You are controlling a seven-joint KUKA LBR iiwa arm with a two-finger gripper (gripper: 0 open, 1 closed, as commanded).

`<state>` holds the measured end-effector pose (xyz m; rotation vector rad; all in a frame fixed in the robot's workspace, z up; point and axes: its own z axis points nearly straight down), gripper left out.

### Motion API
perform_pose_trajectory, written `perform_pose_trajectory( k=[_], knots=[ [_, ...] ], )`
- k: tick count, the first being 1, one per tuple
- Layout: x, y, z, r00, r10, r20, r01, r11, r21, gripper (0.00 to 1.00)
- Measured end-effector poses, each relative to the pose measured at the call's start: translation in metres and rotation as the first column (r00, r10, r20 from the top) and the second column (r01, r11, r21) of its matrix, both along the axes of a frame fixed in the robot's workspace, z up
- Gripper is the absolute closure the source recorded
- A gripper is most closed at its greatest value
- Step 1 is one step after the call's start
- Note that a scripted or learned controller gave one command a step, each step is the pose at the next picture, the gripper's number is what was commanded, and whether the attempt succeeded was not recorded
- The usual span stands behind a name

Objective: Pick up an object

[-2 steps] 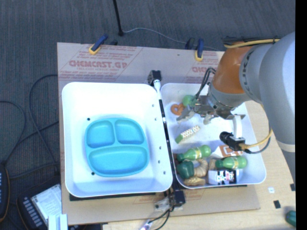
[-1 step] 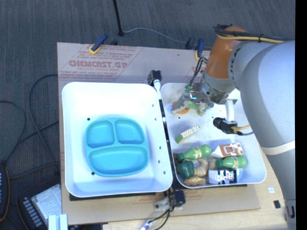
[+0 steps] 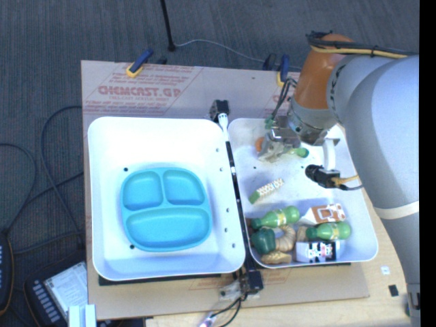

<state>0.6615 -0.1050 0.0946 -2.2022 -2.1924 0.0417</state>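
My gripper (image 3: 274, 148) hangs low over the far end of the right bin (image 3: 361, 251). A small orange thing (image 3: 260, 144) shows just to its left and a small green thing (image 3: 302, 152) just to its right; whether either is touched I cannot tell. Further toward the front lie a pale wrapped bar (image 3: 267, 191), a green bottle (image 3: 278, 218), an orange-and-white carton (image 3: 327, 214), a second green bottle (image 3: 330, 231), a dark green piece (image 3: 262, 239), a tan lumpy piece (image 3: 279, 254) and a black-and-white box (image 3: 315, 251).
The left bin (image 3: 109, 142) holds a blue divided plate (image 3: 165, 206). The grey arm (image 3: 381, 114) with its orange band covers the right bin's far right corner. A bare strip of bin floor lies between the gripper and the front pile.
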Motion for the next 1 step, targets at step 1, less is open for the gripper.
perform_pose_trajectory(
  k=[1],
  knots=[
    [0.0,0.0001,0.0,1.0,0.0,0.0,0.0,1.0,0.0,0.0]
  ],
)
